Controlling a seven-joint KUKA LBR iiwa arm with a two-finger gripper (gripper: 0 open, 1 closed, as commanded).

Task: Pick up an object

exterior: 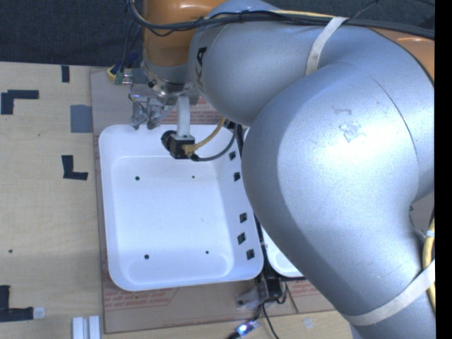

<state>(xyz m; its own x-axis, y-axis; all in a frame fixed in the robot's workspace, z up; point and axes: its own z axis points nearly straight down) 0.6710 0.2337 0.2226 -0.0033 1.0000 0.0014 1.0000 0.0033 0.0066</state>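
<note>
One grey arm (339, 154) is reaching in from the right, its gripper (144, 121) hanging over the far rim of the left bin (106, 189). Whether its grip is released or clenched cannot be told, nor where any object is lying.

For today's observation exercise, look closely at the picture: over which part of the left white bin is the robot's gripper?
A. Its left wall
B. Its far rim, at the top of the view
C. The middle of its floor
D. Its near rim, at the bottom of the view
B: the gripper hangs below the orange band at the far rim of the left white bin, at the top of the view.
</note>
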